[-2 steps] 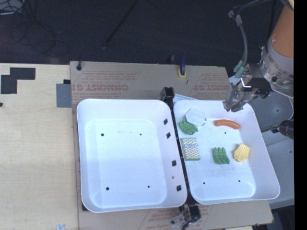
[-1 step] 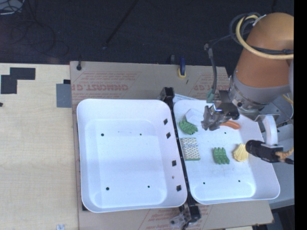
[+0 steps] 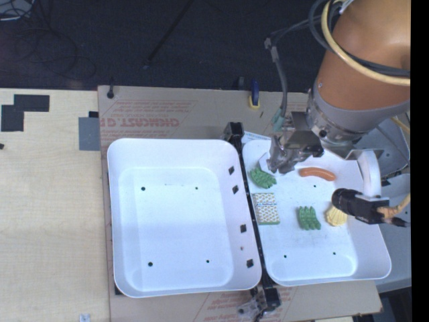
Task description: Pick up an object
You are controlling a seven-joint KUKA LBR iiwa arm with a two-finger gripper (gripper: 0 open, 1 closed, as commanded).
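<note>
The arm reaches in from the right and bends down over the right bin, with its orange band high above this bin's far rim. The gripper is low in the far left corner of the right bin. I cannot tell whether it is open or closed, or whether it has hold of anything.

A green ridged piece lies just beside the gripper, near the bin's left wall. An orange sausage-shaped piece lies in the far middle of the bin and a pale checked block by the left wall. A second green ridged piece is at the centre, and a yellow piece is toward the right wall.
</note>
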